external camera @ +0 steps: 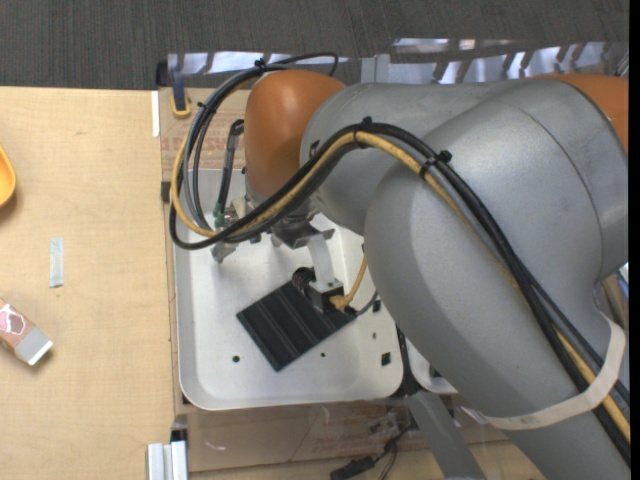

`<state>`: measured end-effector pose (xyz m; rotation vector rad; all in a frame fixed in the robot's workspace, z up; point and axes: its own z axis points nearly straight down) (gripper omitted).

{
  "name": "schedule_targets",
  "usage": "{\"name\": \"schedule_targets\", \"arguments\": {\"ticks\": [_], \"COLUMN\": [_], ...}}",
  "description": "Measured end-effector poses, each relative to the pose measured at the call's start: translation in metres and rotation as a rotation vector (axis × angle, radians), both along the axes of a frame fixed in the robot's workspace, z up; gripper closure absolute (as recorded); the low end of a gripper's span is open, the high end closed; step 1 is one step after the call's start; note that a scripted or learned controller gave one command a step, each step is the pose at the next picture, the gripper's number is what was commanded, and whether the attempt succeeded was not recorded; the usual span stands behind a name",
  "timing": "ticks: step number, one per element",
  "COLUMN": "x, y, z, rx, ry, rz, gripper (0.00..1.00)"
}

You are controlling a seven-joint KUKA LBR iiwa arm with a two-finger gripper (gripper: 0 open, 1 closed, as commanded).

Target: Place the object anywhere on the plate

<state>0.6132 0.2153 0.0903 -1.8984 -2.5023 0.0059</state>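
Grey casing of the arm (480, 248) takes up the right and middle of the camera view, reaching in from the right, with its orange band (285, 118) above the wrist. A bundle of black and yellow cables (185, 183) loops off the wrist toward the left. Below the band the gripper (290, 236) hangs over the back half of the white bin (200, 368) on the left, pointing down toward the bin floor. From this angle the wrist hides its tip, so I cannot tell how far it is parted or whether it has hold of anything. A black ribbed slab (285, 330) lies flat on the bin floor, turned corner-on to the bin's walls. It sits near the middle of the bin, just below the gripper in the view, apart from the left and front walls. Whether the gripper touches it cannot be told. To the left of the bin a wooden table (90, 398) carries three small things, well apart from each other: an orange thing (4, 180) cut off by the left edge, a pale grey strip (56, 263), and a brown and white packet (22, 334).
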Motion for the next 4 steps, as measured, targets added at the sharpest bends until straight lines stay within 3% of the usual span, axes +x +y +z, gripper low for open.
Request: {"name": "schedule_targets", "arguments": {"ticks": [1,2,3,4], "x": [0.015,0.045,0.046,0.046], "y": [-0.007,0.011,0.011,0.012], "z": [0.054,0.031,0.037,0.001], "rx": [-0.001,-0.003,-0.002,-0.001], "ry": [-0.002,-0.002,-0.002,-0.001], "rz": [-0.339,-0.523,-0.684,-0.283], "gripper": [0.0,0.0,0.0,0.0]}}
